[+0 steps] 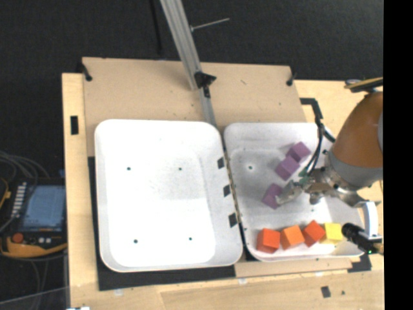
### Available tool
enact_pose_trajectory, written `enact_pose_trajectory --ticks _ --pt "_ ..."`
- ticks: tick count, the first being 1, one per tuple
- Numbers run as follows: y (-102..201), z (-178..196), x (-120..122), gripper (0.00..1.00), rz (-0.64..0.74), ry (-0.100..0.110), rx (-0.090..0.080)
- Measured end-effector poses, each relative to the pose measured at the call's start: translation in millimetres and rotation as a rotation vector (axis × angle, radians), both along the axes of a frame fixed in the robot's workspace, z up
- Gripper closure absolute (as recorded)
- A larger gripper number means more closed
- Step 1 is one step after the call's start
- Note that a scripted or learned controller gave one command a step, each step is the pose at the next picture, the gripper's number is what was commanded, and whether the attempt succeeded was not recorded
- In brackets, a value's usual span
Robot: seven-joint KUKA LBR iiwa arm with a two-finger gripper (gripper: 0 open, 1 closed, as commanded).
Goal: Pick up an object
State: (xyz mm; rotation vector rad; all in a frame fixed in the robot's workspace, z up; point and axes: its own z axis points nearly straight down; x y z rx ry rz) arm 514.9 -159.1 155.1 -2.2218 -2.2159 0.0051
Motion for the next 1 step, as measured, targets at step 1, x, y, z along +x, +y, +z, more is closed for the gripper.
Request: enact_pose_trajectory --ticks 1 --pt "-0.9 -52.7 -1.1 0.00 0.001 0.000 0.000"
